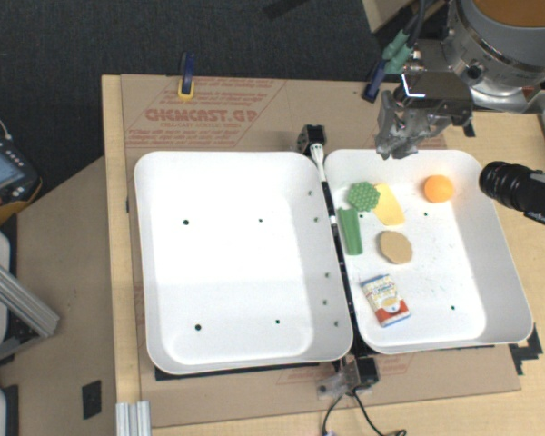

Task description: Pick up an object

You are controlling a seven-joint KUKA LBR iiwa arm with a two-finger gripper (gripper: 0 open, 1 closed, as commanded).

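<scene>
board (209, 107): red print "CHEMCAST GP" | smaller red line below: unreadable | carton (384, 300): label too small to read

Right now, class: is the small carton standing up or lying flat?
Lying flat: the carton shows its printed face upward on the right bin's floor.

A cardboard sheet (209, 107) printed in red covers the counter (82, 243); dark carpet (118, 16) lies beyond, aluminium rail (18, 293) at left.

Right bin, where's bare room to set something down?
In the right bin, bare floor lies right of the tan disc and small carton, below the orange ball. It is crowded by the left wall: green brush, yellow piece.
</scene>
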